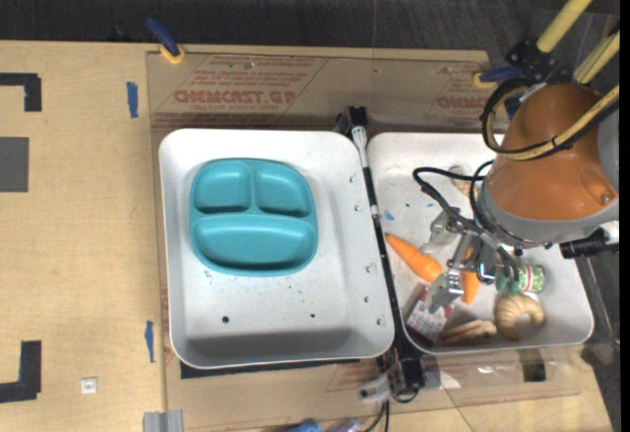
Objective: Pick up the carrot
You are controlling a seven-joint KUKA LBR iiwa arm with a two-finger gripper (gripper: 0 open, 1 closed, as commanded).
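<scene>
The carrot (413, 258) is orange and lies at a slant in the left part of the right bin (394, 164), its thin end pointing toward the divider between the bins. My gripper (456, 273) hangs low over the bin just right of the carrot's thick end, under the grey wrist with the orange band (546, 164). The metal of the gripper covers the carrot's right end. A second orange bit (472, 284) shows just right of the gripper; I cannot tell whether it belongs to the carrot.
The left bin (187, 322) holds a teal divided plate (254, 216). Crowded in the right bin's near corner are a dark packet (425, 318), a tan wooden piece (469, 330), a brown bulb-like thing (518, 314) and a small green-and-red can (524, 278). Black cables (433, 186) trail across the bin.
</scene>
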